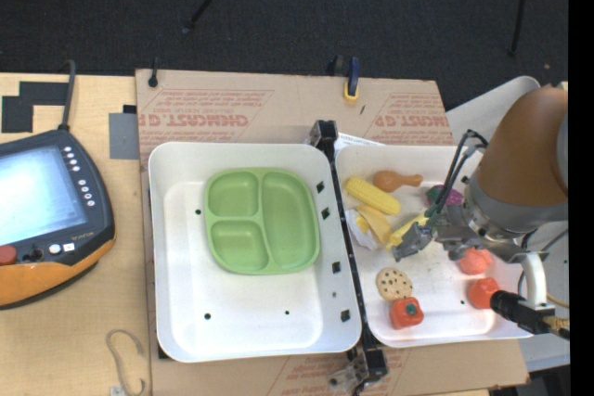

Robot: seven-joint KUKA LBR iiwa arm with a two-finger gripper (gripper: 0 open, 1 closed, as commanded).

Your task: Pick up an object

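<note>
The right bin (436, 329) holds several toy foods: a yellow corn cob (371, 195), an orange drumstick (397, 181), a yellow piece (376, 223), a chocolate-chip cookie (393, 283), a red tomato-like piece (406, 312), two red-orange pieces (475, 261) (483, 293) and a small purple item (444, 196). My gripper (413, 238) is low in this bin's middle, just right of the yellow piece and above the cookie. A bit of yellow shows at its tip, and I cannot tell whether it is gripped.
The left bin (176, 292) holds a green divided plate (262, 221). A black divider (339, 236) separates the bins. A teach pendant (46, 209) lies at the far left on the bench. The arm's body (520, 162) overhangs the right bin's right side.
</note>
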